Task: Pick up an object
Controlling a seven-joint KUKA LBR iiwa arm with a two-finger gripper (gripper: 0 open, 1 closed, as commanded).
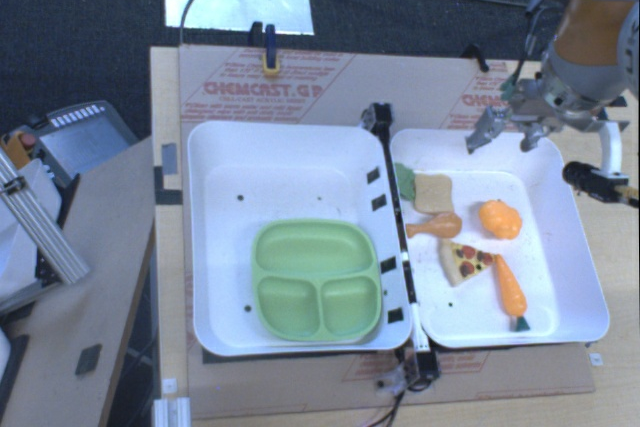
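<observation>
**Toy food in the right bin, jaws spread above its far edge**

The things to pick lie in the right bin [575, 305], in the lower right of the frame. A slice of bread [433, 192] sits toward the bin's upper left, with a green leaf [405, 181] just beside it against the left wall. Below the bread lies a chicken drumstick [435, 226], and below that a pizza slice [465, 261]. An orange fruit [500, 219] rests near the middle, and a carrot [511, 291] lies slantwise next to the pizza slice, pointing toward the lower right.

The gripper [507, 134] hangs over the bin's upper edge at the right of the frame; its jaws are spread apart with nothing between them, well apart from the food.

The left bin [215, 215] holds a green divided plate [317, 279] in its lower right part. Both bins sit on a cardboard-covered surface [300, 80].
</observation>
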